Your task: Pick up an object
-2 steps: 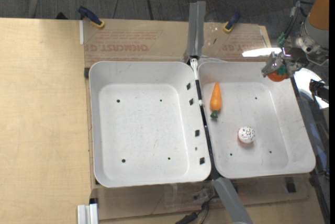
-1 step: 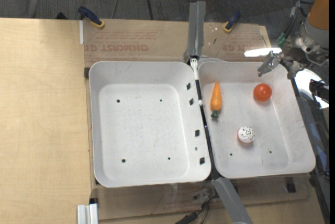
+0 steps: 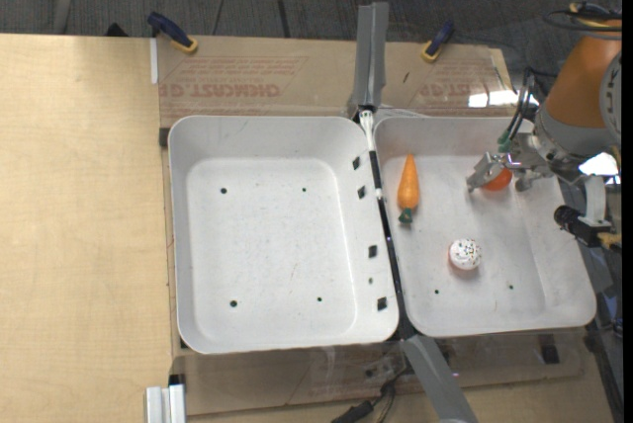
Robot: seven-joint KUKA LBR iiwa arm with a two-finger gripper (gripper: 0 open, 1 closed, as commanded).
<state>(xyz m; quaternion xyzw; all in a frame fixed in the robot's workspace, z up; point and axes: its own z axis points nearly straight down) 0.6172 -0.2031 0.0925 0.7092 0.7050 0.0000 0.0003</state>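
Two white bins sit side by side: the left bin [image 3: 267,233] at nine o'clock and the right bin [image 3: 495,302] at three o'clock. One arm [image 3: 584,90] reaches in from two o'clock. In the right bin lie one carrot [image 3: 407,184] by its left wall and one speckled white ball [image 3: 465,254] near the middle. The gripper [image 3: 499,176] is closed around one small orange-red object [image 3: 497,179], at the bin's upper right.

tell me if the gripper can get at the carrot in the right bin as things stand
Probably yes. The carrot lies alone near the right bin's left wall, nothing on top. The gripper sits over the same bin, by an orange-red object.
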